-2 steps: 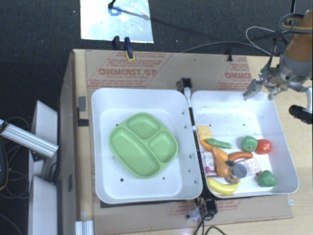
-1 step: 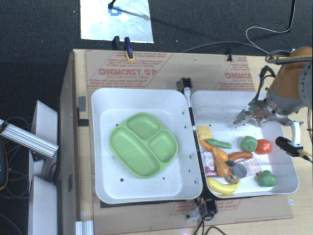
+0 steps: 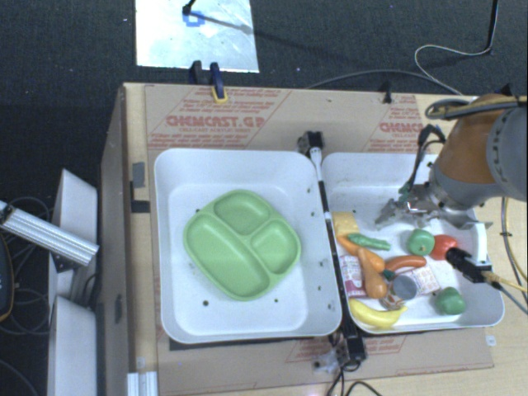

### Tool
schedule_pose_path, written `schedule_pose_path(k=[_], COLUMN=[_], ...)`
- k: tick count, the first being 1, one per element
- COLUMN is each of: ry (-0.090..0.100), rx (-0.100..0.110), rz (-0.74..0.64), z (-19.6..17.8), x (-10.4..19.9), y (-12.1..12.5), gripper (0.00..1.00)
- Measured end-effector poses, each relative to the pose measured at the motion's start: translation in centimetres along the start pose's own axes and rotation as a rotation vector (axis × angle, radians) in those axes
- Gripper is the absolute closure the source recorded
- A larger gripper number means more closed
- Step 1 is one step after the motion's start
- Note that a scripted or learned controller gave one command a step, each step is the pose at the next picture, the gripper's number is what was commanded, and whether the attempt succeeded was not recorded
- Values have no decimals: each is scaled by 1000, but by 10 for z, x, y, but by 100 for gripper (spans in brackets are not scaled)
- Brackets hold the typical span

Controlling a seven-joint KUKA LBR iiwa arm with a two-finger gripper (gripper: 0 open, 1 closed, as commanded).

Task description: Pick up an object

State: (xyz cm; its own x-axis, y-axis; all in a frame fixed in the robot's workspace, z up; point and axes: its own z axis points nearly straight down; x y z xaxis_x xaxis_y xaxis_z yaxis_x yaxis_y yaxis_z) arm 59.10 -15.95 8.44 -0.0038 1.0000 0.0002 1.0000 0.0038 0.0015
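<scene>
Worktop (image 3: 247, 122) carries two white bins side by side. Left bin (image 3: 177, 304): green divided plate (image 3: 241, 243) at centre. Right bin (image 3: 363, 176): toy food heaped toward 6 o'clock, including banana (image 3: 375, 315), carrot (image 3: 371, 271), green apple (image 3: 421, 242), tomato (image 3: 444, 245). Arm (image 3: 474, 151) enters from 3 o'clock; gripper (image 3: 402, 207) over right bin's centre, fingers spread, grasping nothing.

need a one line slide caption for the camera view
KUKA arm's claw hovers over the right bin of toy food; a green divided plate lies in the left bin.
</scene>
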Motion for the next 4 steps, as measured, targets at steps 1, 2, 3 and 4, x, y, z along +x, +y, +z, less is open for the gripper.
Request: schedule_pose_path(k=[1,2,3,4], ry=[0,-1,0,-16], rx=[-2,-3,1,-11], rz=[0,2,3,6], z=[-1,-73,0,-3], x=[26,32,34,54], y=[54,26,-31,48], gripper=[0,0,0,0])
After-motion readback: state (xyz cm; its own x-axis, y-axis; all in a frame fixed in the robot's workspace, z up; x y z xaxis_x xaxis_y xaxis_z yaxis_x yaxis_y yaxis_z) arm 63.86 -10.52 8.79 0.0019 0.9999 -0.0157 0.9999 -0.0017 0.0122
